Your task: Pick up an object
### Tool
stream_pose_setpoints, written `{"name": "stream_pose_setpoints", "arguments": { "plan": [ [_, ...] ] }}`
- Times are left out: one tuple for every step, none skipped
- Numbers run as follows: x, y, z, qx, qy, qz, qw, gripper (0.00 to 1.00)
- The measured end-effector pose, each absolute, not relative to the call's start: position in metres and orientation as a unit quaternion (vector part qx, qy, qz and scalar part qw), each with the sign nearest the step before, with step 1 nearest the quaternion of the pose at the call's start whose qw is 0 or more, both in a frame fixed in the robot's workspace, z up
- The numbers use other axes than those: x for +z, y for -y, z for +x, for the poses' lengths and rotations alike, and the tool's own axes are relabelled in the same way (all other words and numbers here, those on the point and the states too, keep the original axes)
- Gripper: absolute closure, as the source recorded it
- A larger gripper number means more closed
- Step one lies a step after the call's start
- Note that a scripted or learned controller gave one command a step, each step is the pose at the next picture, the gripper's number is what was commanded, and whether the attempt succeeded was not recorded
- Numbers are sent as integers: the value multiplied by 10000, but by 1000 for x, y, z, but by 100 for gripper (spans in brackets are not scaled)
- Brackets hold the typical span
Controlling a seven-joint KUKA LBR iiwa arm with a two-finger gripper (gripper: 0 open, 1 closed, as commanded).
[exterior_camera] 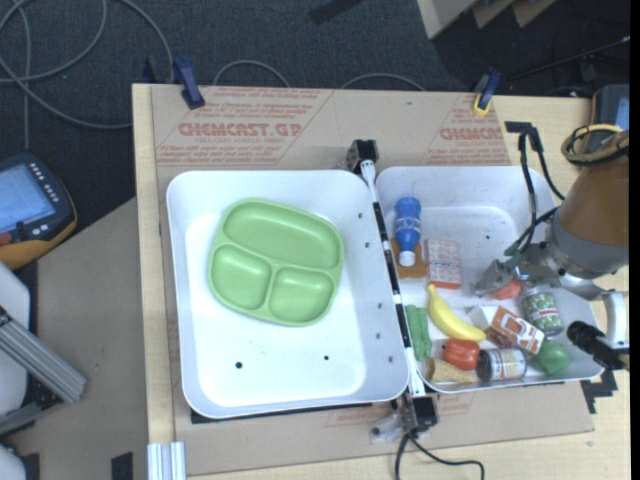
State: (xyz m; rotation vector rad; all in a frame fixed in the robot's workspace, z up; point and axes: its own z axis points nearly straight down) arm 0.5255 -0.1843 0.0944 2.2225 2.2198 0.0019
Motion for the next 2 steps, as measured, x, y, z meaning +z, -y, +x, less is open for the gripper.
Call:
{"name": "stream_pose_setpoints", "arguments": {
  "plan": [
    [85, 101, 529, 7, -7078, 7064, -5, 100],
    [185, 24, 526, 9, -7077, 7065, 2, 100]
  ]
}}
